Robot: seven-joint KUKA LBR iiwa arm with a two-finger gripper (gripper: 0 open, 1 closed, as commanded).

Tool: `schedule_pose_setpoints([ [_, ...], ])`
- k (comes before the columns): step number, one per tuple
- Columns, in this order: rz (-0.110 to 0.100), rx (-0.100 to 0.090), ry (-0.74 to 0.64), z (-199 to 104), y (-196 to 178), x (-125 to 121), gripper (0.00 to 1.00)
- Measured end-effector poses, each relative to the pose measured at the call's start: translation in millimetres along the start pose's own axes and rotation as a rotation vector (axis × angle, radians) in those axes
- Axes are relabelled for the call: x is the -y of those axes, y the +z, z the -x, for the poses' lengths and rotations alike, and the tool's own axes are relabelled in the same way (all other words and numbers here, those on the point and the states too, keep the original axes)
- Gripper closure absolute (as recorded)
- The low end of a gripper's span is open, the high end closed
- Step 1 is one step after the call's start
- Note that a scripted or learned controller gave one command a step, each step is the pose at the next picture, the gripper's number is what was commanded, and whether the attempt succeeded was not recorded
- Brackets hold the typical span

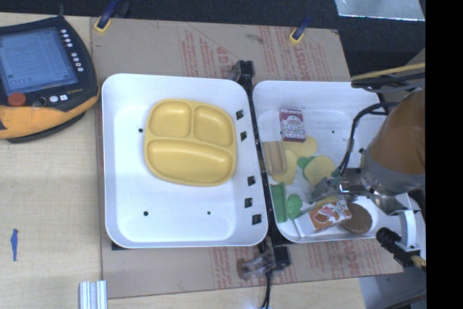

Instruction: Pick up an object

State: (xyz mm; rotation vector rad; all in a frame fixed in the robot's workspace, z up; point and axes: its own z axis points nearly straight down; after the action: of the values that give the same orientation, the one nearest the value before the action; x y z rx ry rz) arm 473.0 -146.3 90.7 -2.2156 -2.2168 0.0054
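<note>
Two white bins [116, 155]. One yellow tray [192, 141] lies wide, left to right. The gripper [329, 188] hangs over one snack pack [329, 216]; its grip can't be told.

You cannot make out the gripper [327, 191]: the arm [396, 148] covers it and the right bin's [329, 94] far side. The label on the small red packet [291, 124] is too small to read. The teach pendant [40, 79] runs off the left edge.
</note>
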Motion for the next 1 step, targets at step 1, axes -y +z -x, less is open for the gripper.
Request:
schedule_pose_setpoints([
  [1,0.012,0.003,-0.009,-41.8,-18.5,-66.1,0.00],
])
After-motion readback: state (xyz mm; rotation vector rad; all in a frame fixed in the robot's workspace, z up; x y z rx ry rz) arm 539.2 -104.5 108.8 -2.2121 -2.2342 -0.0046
